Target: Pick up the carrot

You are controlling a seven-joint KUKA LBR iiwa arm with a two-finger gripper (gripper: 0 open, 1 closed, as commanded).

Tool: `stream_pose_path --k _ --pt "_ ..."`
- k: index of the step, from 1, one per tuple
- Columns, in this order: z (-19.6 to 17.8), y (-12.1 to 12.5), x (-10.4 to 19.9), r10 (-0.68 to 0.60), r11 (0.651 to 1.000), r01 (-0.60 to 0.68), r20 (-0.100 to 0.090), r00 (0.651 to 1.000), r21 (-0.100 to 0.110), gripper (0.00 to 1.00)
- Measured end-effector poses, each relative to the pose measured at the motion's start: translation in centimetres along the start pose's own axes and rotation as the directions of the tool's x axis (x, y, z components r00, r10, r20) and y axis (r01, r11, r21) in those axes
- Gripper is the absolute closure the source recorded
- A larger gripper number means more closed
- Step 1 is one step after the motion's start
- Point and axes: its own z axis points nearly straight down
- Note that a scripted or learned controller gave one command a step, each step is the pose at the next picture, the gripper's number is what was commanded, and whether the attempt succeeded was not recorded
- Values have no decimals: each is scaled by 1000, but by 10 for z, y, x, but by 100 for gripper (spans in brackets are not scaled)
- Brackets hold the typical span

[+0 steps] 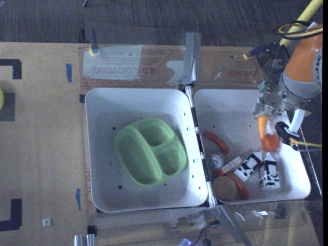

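The fingers (266, 118) look closed on the carrot (265, 132), which hangs just under them above the right bin (302, 181). Likely lifting; next, raise it clear. Farther off sits the green plate (149, 150).

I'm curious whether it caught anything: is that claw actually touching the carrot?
Touching. In the camera view the carrot hangs tip-up directly under the gripper over the right bin, its narrow end running up into the fingers with no gap showing.
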Motion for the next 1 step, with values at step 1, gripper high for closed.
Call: stream_pose_path --k 1 --pt "-94 7 66 100 995 -100 0 995 1 100"
